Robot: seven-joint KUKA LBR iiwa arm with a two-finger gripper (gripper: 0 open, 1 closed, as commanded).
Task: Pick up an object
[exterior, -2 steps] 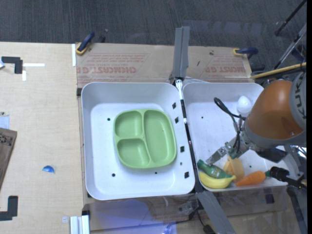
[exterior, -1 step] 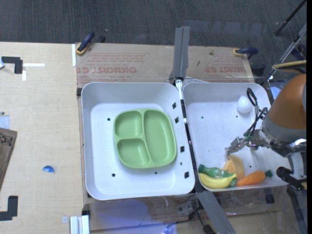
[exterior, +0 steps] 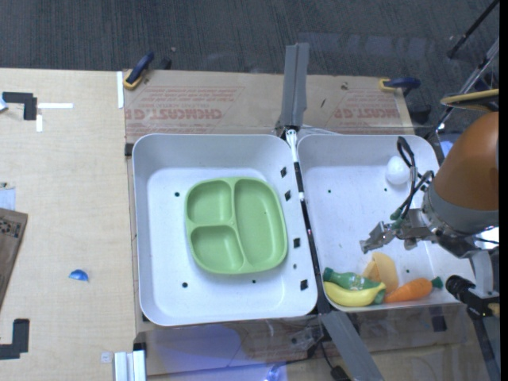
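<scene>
Toys lie untouched at the near edge of the right bin; nothing is picked yet.

Nearest the camera, from left to right: a green toy [exterior: 343, 277], a banana [exterior: 354, 294], a pale wedge [exterior: 384, 269] and a carrot [exterior: 411, 290] sit bunched in the near part of the right bin [exterior: 341, 205]. The left bin [exterior: 159, 213] holds a green tray [exterior: 236, 225] (three compartments). A white ball [exterior: 396, 170] rests at the far right. The gripper [exterior: 379, 238] hangs just above and beyond the wedge, its fingers spread and holding nothing. By my reading, the grasp and the lift are both still to do.
</scene>
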